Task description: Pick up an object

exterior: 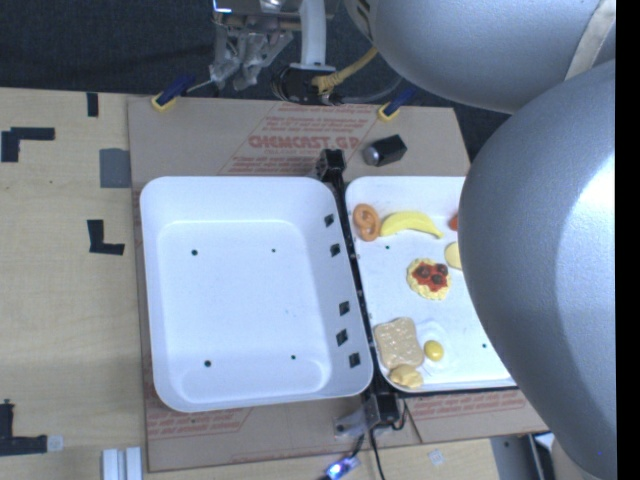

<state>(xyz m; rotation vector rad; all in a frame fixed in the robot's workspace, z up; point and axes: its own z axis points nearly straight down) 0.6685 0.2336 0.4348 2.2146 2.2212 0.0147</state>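
Gripper [240, 63] hangs high at the top of the view, beyond the bins; its state I cannot tell.

Nothing is seen held in it. All candidates lie in the right bin [400, 193]: a banana [409, 225] just beside a small donut [366, 221], a tart with berries [430, 278], a cracker [396, 340]. They lie flat and mostly apart, which should help a grasp from above. Left bin [160, 208] probably waits for what is picked.

The two bins [240, 193] are white with small black dots. The banana [410, 225] is yellow. The donut [366, 220] is orange. The little pizza [430, 279] is yellow with red and dark spots. The cracker [396, 341] is tan. The arm [560, 268] is grey.
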